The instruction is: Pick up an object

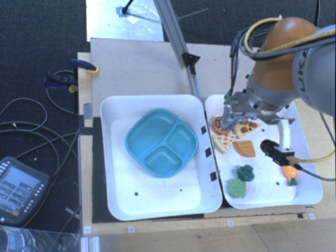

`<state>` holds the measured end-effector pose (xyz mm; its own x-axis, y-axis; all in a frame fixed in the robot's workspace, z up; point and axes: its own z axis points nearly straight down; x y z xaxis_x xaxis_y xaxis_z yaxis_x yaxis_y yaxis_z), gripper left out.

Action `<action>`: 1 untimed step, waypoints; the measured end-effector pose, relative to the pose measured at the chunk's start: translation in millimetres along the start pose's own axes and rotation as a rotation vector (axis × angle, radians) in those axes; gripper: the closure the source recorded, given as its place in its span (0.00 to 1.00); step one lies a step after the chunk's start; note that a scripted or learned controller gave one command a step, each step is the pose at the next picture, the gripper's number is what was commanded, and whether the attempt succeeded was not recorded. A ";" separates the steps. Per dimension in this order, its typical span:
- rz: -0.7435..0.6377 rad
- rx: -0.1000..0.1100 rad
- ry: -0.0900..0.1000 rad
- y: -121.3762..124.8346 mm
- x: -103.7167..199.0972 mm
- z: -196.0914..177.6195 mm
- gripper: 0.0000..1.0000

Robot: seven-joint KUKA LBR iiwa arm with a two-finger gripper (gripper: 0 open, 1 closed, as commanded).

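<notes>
Candidate object: round tan-and-red toy food disc (pixel 217 124), lying flat in the right-hand shallow white bin (pixel 268 192), near its far left corner and close to the left wall.
End effector: grey two-finger end effector (pixel 228 123), low over the bin, just beside the disc on its right and possibly touching it. Whether it is spread or pressed together cannot be told from this slant. Nothing can be seen held in it.
Step in hand: by judgement, the descent or closing stage of a grasp on the disc. The object is not yet lifted.
Next move calls for: closing squarely on the disc without snagging its neighbours, then a straight lift clear of the bin wall.
Close neighbours: yellow toy pizza slice with red toppings (pixel 247 126), just beside the end effector on the far-right side; tan lattice-patterned wedge (pixel 223 143), just nearer than the disc; orange toy wedge (pixel 244 148), beside the lattice wedge.
Near edge of same bin: dark green knobbly toy (pixel 245 172); pale green bumpy round toy (pixel 237 188); orange toy carrot with green tip (pixel 290 172), towards the right wall.
Adjoining bin: left-hand shallow white bin (pixel 157 199), holding a turquoise plastic divided plate (pixel 161 148).
Surface: pale board surface (pixel 136 67) carrying both bins.
</notes>
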<state>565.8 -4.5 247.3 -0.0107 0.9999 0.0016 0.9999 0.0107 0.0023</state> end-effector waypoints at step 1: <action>0.000 0.000 0.000 15.2 48.1 14.3 1.00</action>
<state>580.5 43.8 233.1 -0.0104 0.9999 0.0016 0.9999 0.0104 0.0020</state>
